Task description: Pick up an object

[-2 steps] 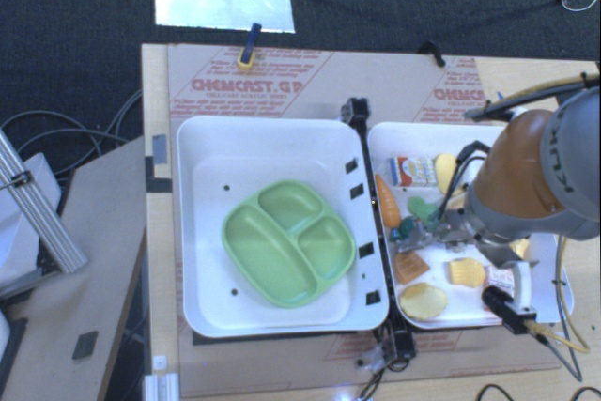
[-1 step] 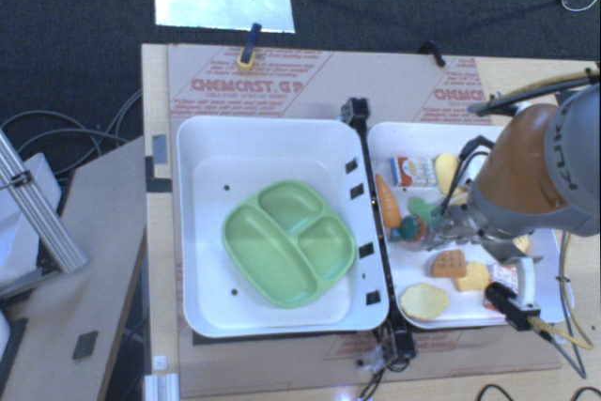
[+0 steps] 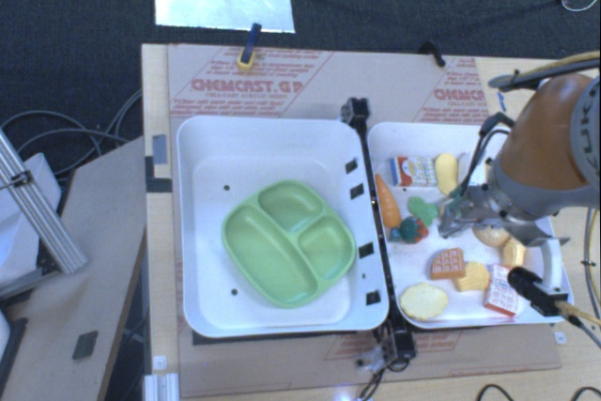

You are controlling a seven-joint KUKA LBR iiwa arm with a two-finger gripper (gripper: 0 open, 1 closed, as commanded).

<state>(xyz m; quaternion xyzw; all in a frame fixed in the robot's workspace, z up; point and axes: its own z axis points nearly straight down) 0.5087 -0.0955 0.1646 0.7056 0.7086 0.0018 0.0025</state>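
Two shallow white bins sit side by side on the bench. The left bin (image 3: 202, 202) holds one green divided plate (image 3: 288, 242), set toward its near right part, with bare floor open along the far and left walls. The right bin (image 3: 394, 138) is crowded with toy food. A carrot (image 3: 386, 200) lies along its left wall, and a small white carton (image 3: 413, 171) and a yellow lemon-like piece (image 3: 446, 171) lie toward the far side. A red and green piece (image 3: 410, 229) sits mid-bin, a waffle (image 3: 447, 262) and a yellow block (image 3: 472, 276) lie nearer, and a pale round slice (image 3: 423, 300) rests by the near rim beside a red and white packet (image 3: 500, 294). The gripper (image 3: 454, 219) hangs low over the middle of the right bin, just right of the red and green piece; whether it is spread or closed cannot be told, and nothing is seen between its tips. The arm (image 3: 549, 146) covers the bin's right edge.
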